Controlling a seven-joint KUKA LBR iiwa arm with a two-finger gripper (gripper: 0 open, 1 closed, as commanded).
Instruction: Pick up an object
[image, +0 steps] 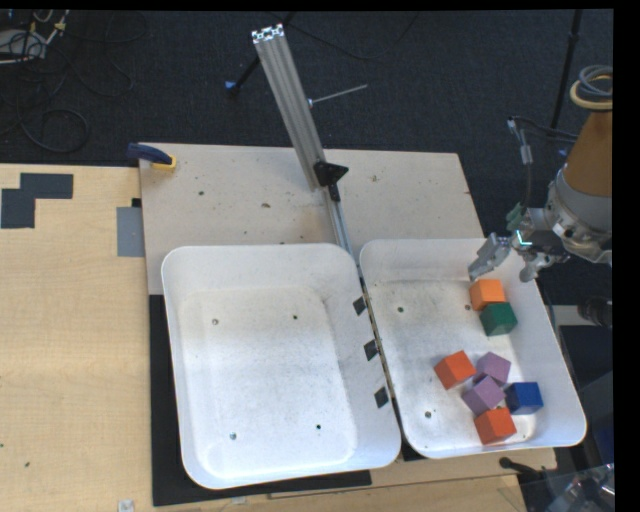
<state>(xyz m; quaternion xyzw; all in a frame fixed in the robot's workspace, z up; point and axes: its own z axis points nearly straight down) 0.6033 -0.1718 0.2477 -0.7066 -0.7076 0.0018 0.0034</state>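
Note:
Several small blocks lie in the right bin (420, 300). An orange block (487, 293) sits at the upper right with a green block (498, 318) touching it just below. Lower down are a red-orange block (454, 368), two purple blocks (493, 366) (483, 393), a blue block (523, 397) and another red-orange block (494, 425). My gripper (510, 258) hangs over the bin's upper right corner, just above the orange block. Its fingers are spread apart with nothing between them.
The left bin (260, 370) lies beside the right one, with black clips along the shared rim. A slanted aluminium bar (295, 105) rises from the bench behind the bins. A blue and yellow clamp (152, 155) sits at the bench's back left.

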